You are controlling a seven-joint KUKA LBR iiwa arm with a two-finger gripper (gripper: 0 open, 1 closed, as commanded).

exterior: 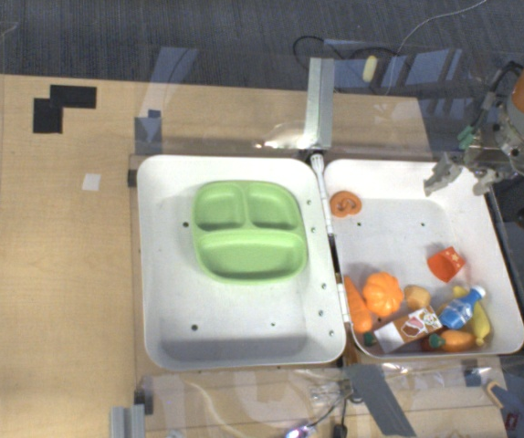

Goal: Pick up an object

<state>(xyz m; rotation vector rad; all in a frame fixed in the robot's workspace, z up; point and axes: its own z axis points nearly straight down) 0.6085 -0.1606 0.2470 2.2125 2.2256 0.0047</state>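
My gripper [461, 177] hangs over the far right corner of the right bin [399, 226], open, its two grey fingers spread with nothing between them. Below it in the bin lie a red cup-like piece [445, 264], an orange pumpkin [382, 292], a blue bottle [457, 310], a brown-labelled packet [408, 328], a carrot [358, 308] and a yellow banana [481, 322]. A small orange disc [344, 204] lies alone near the bin's far left corner.
The left bin [166, 318] holds a green divided plate [248, 229]. A metal post [320, 99] stands behind the rim between the two bins. Most toys crowd the right bin's near edge.
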